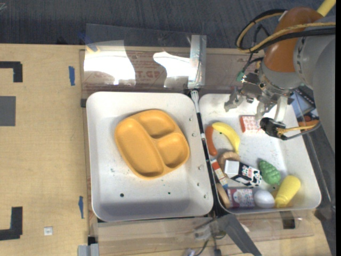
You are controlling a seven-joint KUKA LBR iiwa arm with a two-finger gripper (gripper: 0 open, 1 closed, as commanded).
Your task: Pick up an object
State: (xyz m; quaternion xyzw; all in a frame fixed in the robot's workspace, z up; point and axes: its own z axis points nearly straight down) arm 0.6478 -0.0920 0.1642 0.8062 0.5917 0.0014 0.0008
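Your gripper above right bin, jaws spread, holding nothing; box label unreadable; items by banana overlap

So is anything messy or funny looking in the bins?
A bit. The right bin has toys heaped along its near side, like the banana and green toy, some overlapping. The left bin holds one orange divided plate, sitting crooked.
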